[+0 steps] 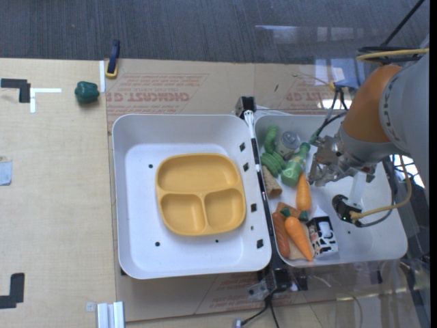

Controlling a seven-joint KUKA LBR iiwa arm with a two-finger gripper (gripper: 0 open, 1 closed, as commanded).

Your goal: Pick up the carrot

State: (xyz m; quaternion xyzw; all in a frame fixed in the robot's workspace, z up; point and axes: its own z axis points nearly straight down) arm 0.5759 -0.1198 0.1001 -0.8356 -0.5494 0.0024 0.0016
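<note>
Left bin [130,203] carries just the yellow divided plate [201,193], likely the drop spot, nothing on it. Right bin [382,244] has the clutter packed along its left wall: green veg [276,159] up top, carrots lower. One carrot [303,195] sits just below the gripper [319,173], another carrot [298,234] further down beside a small black-and-white card [322,236]. I read the arm as hovering over the upper carrot for a top grasp. Can't tell the gripper's state from here.

floor: dark grey carpet [205,12] | bench: light wood [48,203] | cardboard sheet [177,91]
</note>
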